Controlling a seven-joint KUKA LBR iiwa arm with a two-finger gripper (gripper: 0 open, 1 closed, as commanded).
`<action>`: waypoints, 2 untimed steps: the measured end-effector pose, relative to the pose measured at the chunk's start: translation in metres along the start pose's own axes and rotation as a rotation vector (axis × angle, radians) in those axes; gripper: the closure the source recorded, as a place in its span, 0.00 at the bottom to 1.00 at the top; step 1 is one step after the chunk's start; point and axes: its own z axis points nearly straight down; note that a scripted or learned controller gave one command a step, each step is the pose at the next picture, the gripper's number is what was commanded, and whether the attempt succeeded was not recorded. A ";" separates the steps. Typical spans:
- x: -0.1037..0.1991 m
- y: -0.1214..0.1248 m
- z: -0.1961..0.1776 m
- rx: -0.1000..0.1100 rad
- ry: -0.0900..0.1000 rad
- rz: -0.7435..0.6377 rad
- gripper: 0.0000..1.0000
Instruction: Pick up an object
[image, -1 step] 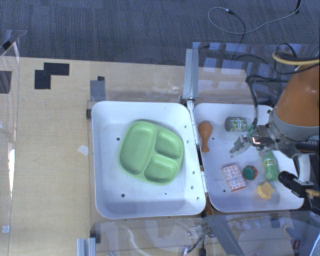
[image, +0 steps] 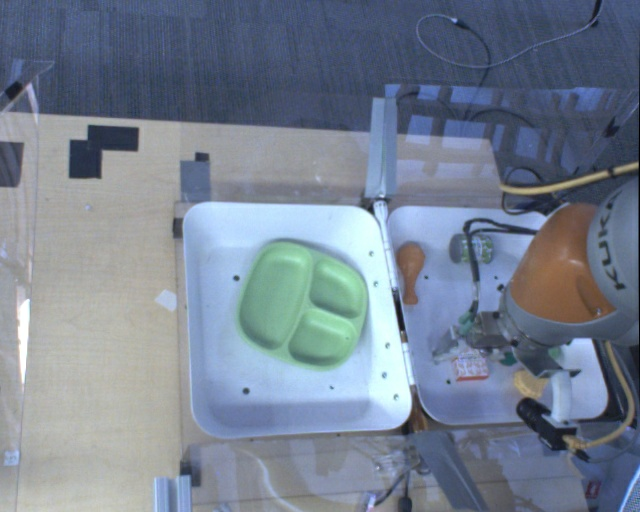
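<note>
From my remote seat I judge nothing is lifted yet: the gripper (image: 478, 338) sits low in the right bin (image: 440, 400) over small clutter (image: 468, 366), its grip state impossible to tell, with a brown piece (image: 410, 268) nearby.

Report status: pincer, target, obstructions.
Pincer low in right white bin, over small crumpled packet. Grasp unconfirmed. Brown wooden pestle-shaped piece apart, left.
</note>
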 end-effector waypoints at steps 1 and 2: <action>0.000 0.002 -0.011 -0.004 0.000 -0.001 1.00; 0.061 0.043 -0.081 -0.003 0.000 -0.022 1.00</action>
